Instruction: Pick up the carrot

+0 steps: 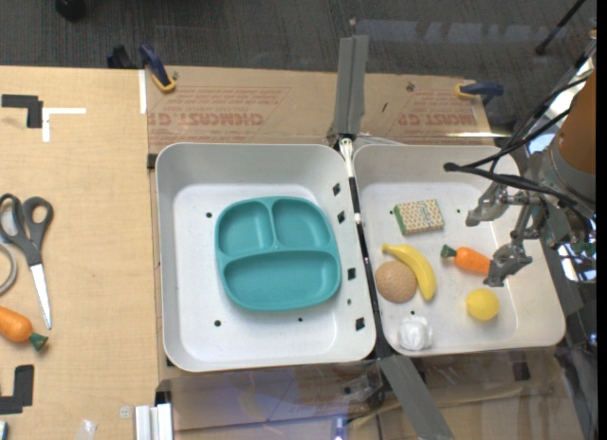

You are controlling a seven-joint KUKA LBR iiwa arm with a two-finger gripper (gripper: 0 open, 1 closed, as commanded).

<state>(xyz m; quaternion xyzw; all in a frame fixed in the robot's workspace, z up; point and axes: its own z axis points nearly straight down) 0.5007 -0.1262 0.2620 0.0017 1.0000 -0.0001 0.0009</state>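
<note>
The claw (497, 239) hangs over the right side of the right bin (446, 156), its two fingers spread apart with nothing between them: one finger is up near the far side, the other low beside the carrot (468, 258). The carrot lies on the bin floor just left of the lower finger, near it or maybe touching; I cannot tell which. Its long axis runs left to right, a little tilted, with the green end pointing left. Around it are a banana (417, 266), a round brown potato (396, 282), a lemon (482, 304) and a sponge (419, 216). In my judgement, the claw must shift a little left and toward the front.
</note>
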